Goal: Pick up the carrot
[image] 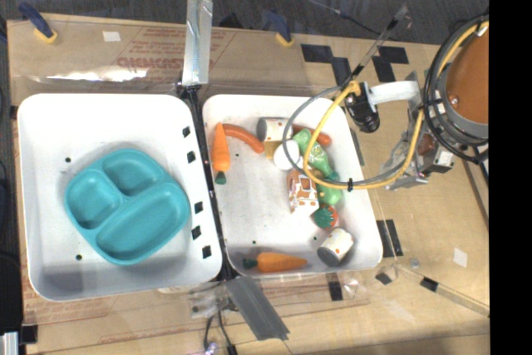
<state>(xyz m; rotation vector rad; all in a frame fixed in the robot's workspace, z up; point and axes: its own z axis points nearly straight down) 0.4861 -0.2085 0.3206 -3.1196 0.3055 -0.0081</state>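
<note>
View: camera view, looking down on both bins at a slant.
Left bin [33, 179]: white and shallow; holds a teal divided plate [125, 204] lying flat near its middle.
Teal divided plate: three compartments, nothing in them.
Right bin [258, 216]: white and shallow, just beside the left bin; holds all the small items.
First carrot [220, 150]: orange, lying along the right bin's left wall, with its green end toward the near side.
Second carrot [280, 263]: orange, lying along the near wall of the right bin, with its green end to the left.
Curved orange piece [242, 135]: just beside the top of the first carrot, reaching toward a white cup [272, 129].
Second white cup [337, 245]: on its side in the near right corner, close to the tip of the second carrot.
Green pieces [321, 172]: clustered on the right side of the right bin, beside a small printed carton [302, 191].
Arm [470, 87]: enters from the right, its orange band above the bench.
Gripper [422, 152]: outside the right bin, past its right wall, well apart from both carrots.
Gripper state: cannot tell from this view.
Carrots: both lie in the bin, neither held.
</note>
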